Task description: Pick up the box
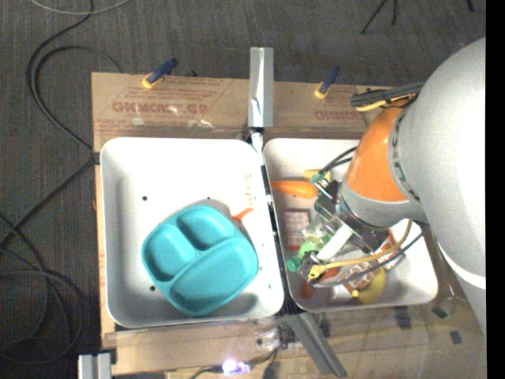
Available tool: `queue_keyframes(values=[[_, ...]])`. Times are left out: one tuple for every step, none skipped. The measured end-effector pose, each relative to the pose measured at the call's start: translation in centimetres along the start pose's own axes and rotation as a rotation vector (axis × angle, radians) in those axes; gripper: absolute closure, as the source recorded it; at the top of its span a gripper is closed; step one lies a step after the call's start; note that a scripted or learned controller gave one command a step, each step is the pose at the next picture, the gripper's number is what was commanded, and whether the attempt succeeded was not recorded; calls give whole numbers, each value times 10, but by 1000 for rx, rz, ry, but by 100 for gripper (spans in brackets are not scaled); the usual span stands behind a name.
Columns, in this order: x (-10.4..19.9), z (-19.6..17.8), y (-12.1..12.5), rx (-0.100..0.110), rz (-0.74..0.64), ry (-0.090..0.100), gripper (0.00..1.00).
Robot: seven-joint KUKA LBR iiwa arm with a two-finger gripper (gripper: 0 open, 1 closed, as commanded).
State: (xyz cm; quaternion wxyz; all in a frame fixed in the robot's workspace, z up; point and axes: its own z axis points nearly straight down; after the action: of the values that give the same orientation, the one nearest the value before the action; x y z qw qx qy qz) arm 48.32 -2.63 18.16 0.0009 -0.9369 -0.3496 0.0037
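Since the gripper (316, 255) hangs low over the right bin's (430, 290) cluttered front edge, seeking the box (296, 221), jaw state cannot be told.

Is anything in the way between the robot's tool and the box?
Nothing visible blocks it. The tool is already down in the right bin, right beside the box, with a carrot and other clutter crowding close around it.

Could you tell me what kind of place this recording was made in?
Probably a robotics lab or test cell: two white bins sit on a cardboard sheet held by clamps, cables trail over dark carpet, and a grey and orange arm reaches into the right bin.
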Motion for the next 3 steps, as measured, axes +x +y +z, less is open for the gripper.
queue_keyframes(values=[[51, 0, -53, 0, 121, -2, 100], [51, -7, -54, 2, 117, -9, 100], [73, 19, -74, 2, 93, 12, 100]])
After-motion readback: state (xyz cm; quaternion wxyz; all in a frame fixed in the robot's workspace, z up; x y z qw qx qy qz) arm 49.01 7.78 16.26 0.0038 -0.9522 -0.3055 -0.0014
